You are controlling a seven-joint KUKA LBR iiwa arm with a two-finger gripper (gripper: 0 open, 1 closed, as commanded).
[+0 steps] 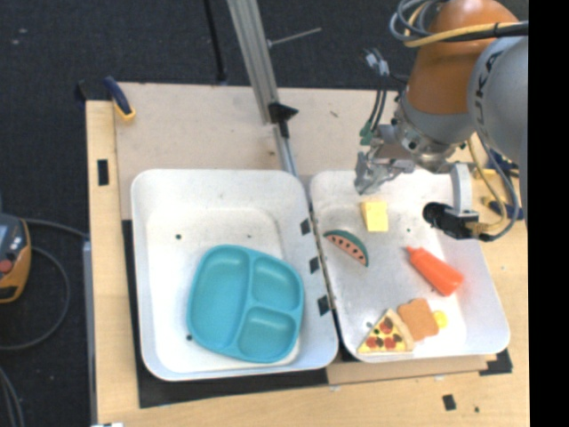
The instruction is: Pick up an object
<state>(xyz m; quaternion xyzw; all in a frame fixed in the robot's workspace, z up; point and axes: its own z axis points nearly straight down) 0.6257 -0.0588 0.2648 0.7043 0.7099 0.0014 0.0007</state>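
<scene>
My gripper [368,181] hangs over the back of the right bin [471,327], just above and behind a yellow block [375,215]. Nothing shows between its fingers, and I cannot tell how wide they stand. In the same bin lie a watermelon slice [347,246] to the left, an orange carrot-like piece [435,269] to the right, a pizza slice [387,334] at the front and a brown toast-like piece [419,318] beside it.
The left bin [160,203] holds a teal divided plate [246,302]. A slanted aluminium post [260,65] rises behind the bins, close to the divide between them. The wooden bench [178,123] lies bare behind the bins.
</scene>
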